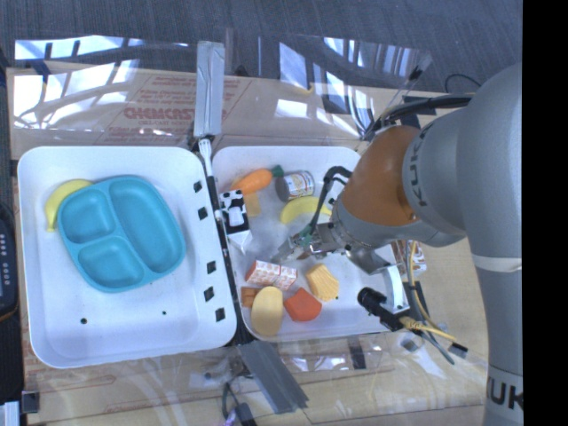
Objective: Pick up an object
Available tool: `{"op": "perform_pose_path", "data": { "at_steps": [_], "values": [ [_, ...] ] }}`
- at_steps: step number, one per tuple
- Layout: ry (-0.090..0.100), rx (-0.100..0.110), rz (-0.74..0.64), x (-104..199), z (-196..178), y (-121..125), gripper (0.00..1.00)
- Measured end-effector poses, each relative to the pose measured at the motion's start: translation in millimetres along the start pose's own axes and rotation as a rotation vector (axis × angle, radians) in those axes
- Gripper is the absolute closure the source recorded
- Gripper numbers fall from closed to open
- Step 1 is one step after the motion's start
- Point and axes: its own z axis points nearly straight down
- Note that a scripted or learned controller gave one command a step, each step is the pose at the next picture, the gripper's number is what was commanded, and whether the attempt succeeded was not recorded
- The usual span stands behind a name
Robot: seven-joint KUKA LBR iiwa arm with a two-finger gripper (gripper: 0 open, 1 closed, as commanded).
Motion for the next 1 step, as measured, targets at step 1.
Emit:
{"op": "perform_pose_path", "data": {
  "at_steps": [1],
  "values": [
    [0.003, 0.014, 0.108, -14.0, 5.9, 28.4, 0.0]
  ]
}}
